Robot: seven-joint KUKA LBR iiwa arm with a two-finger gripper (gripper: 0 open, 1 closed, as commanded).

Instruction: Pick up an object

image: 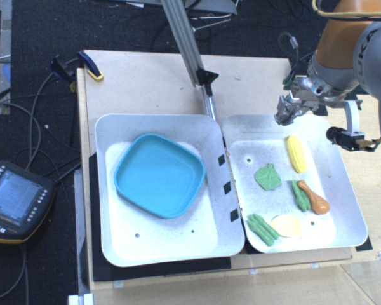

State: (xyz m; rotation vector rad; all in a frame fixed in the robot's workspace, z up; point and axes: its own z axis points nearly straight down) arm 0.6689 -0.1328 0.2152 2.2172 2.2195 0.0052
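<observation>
Two white bins (108, 170). One blue plate (160, 175). One yellow corn (296, 153). One green leaf (267, 176). One bean pod (263, 229). One pale slice (287, 225). One drumstick (315, 199). One green pickle (301, 196).

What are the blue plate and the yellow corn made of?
The blue plate looks like smooth plastic: one even color with a soft sheen. The yellow corn seems to be toy plastic or rubber, bright and glossy, though I can't be sure.

cam: single, fixed overhead | facing: down at a slant | covers: pale wooden tabletop (146, 81), both shallow white plastic bins (108, 138) (343, 196) | range: moderate
</observation>
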